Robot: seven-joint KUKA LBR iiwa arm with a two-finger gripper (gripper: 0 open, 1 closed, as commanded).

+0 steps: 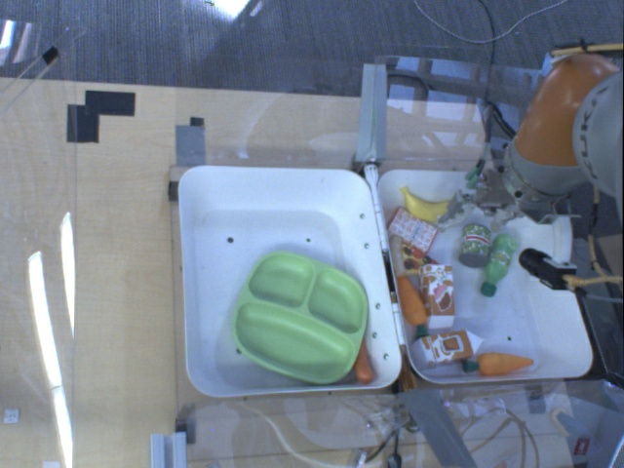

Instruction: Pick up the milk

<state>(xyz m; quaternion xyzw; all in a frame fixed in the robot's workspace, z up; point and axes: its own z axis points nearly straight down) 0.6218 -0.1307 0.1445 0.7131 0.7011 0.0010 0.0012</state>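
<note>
The milk, a small white carton with red and brown print (438,291), lies in the middle of the right bin (565,344). A brown and white carton (447,347) lies on its side near that bin's front edge. My gripper (480,195) hangs over the back of the right bin, above a grey-green can (475,245) and beside a banana (424,204). It is well behind the milk and apart from it. I see nothing held in it.
The right bin also holds a green bottle (497,262), a red checkered pack (411,229) and two carrots (410,302) (499,364). In the left bin (224,213) lies a green divided plate (302,317) with a carrot (363,367) at its right edge.
</note>
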